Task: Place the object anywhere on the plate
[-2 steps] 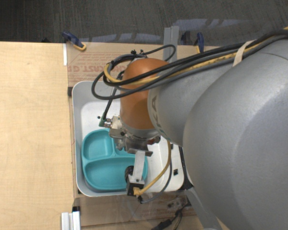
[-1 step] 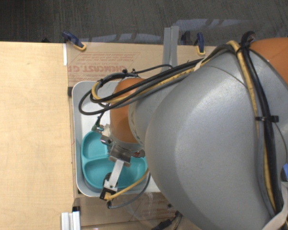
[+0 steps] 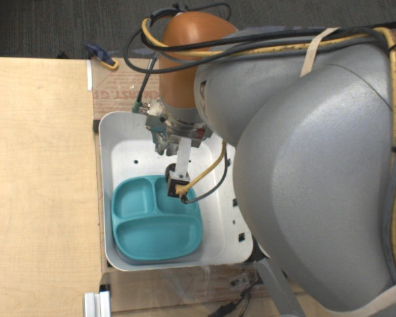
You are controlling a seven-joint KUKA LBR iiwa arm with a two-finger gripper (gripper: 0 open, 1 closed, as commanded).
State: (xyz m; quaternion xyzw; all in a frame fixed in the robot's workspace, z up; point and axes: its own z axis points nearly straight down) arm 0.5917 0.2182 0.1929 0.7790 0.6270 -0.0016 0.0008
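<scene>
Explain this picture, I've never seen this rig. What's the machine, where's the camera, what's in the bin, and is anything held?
The big grey shape is a robot arm reaching in from the right. It looks huge because it is close to the lens. The orange band sits just above its wrist, and the end effector below it is the part that grasps. The single camera is fixed above the bench and looks down at a slant. A white bin holds a teal plate with three compartments. A pale wooden board lies to the left. The end effector is over the bin, near the plate's upper edge. I can't tell whether it holds anything.
</scene>
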